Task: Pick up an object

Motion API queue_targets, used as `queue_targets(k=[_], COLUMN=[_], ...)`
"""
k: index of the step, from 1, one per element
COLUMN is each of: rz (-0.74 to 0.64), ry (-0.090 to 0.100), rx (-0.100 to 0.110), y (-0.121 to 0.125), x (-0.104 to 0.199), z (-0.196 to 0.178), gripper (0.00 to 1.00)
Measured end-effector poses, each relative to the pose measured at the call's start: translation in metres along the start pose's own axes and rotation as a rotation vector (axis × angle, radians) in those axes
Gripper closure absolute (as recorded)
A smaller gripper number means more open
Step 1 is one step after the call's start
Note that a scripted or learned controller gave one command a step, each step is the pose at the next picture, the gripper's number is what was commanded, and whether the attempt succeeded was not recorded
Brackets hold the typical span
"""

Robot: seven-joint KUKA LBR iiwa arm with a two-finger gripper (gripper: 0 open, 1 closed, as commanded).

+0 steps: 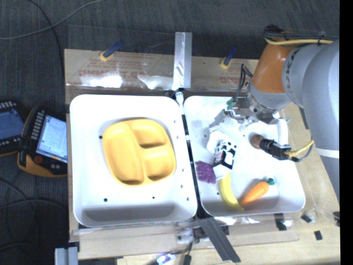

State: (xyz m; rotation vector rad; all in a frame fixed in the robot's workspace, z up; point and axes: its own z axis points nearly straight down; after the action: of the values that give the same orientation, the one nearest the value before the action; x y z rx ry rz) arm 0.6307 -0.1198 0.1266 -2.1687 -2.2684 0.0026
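Note:
My gripper (pixel 234 114) hangs low over the far part of the right bin (pixel 287 197), just below the orange wrist band. Close in front of it lies a white and black object (pixel 225 152). A purple object (pixel 205 171) lies by the bin's left wall. A yellow banana (pixel 228 191) and an orange carrot (pixel 255 192) rest side by side near the front wall. I see nothing held at the gripper.
A yellow compartment tray (pixel 140 149) lies in the middle of the left bin (pixel 88 203). A ridge divides the two bins. A handheld pendant (pixel 41 142) rests off the bench at the left.

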Motion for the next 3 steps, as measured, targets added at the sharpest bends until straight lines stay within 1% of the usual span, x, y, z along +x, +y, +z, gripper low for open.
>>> queue_targets(k=[1,2,3], rz=[0.355,0.415,0.414], ry=[-0.002,-0.001,0.001], rx=[0.001,-0.001,0.006], y=[-0.018,-0.048,-0.049], x=[0.034,0.008,0.009], z=[-0.055,0.035,0.029], gripper=[0.00,0.00,1.00])
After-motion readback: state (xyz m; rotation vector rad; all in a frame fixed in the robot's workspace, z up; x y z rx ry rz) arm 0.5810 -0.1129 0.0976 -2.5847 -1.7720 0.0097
